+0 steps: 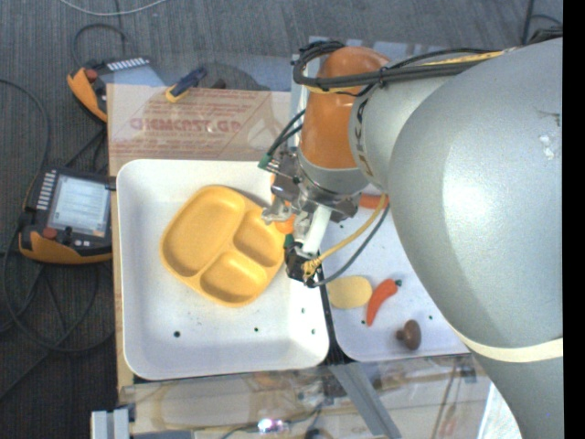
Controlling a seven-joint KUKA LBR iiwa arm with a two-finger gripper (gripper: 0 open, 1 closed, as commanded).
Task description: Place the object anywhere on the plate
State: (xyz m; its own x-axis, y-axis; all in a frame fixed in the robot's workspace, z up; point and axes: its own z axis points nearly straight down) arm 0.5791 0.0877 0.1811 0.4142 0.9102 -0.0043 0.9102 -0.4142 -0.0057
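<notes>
A yellow plate (219, 243) with three compartments lies in the left white bin (155, 337), tilted toward the bin's upper right. My gripper (285, 216) hangs over the plate's right rim, close to the wall between the two bins. A small orange piece (284, 227) shows right under the gripper, at the plate's edge. The wrist hides most of it, so whether it is held is unclear.
In the right bin (439, 344) lie a pale yellow oval object (350, 292), an orange-red carrot-like object (381, 301) and a small brown object (409, 335). The big grey arm covers most of that bin. A cardboard sheet (196, 131) lies behind the left bin.
</notes>
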